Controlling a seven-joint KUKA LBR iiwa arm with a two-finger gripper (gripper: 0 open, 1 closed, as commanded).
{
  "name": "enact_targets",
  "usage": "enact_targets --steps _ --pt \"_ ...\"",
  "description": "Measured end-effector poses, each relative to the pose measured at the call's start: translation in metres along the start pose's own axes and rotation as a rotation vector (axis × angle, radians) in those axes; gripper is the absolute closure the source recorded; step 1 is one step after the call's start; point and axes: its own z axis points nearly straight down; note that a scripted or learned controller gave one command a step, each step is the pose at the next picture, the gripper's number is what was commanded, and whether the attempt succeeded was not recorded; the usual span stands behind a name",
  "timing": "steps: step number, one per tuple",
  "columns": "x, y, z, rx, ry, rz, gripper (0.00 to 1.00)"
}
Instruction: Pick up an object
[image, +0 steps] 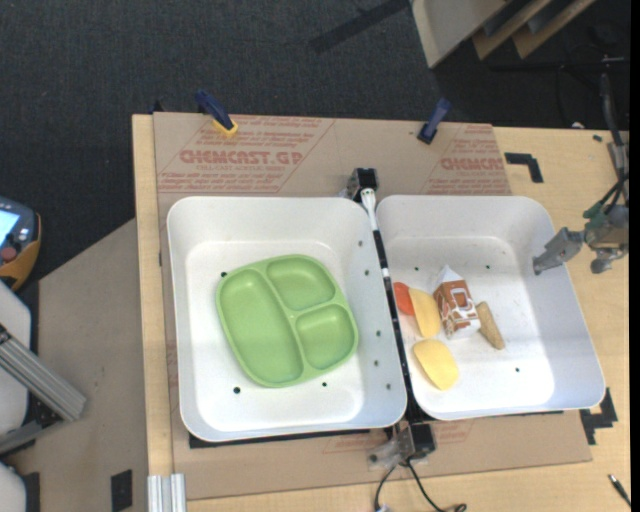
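Note:
The right bin (530, 385) holds several small food toys in a cluster near its left half. Among them are an orange piece (402, 297), a pale yellow wedge (426, 313), a yellow oval piece (437, 363), a red and white carton (456, 304) and a brown stick (489, 325). My gripper (570, 264) hangs over the right bin's far right rim, well to the right of the cluster and above it. Its two grey fingers (555, 251) stand apart with nothing between them.
The left bin (190, 380) carries a green divided plate (288, 320). A black divider (383, 275) runs between the bins. Blue clamps (217, 112) grip the cardboard sheet at the back edge. The right bin's floor near the front right is bare white.

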Motion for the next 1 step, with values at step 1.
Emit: enact_targets --steps 1 --pt "0.0375 -0.0098 0.1006 0.008 0.005 -0.002 0.0"
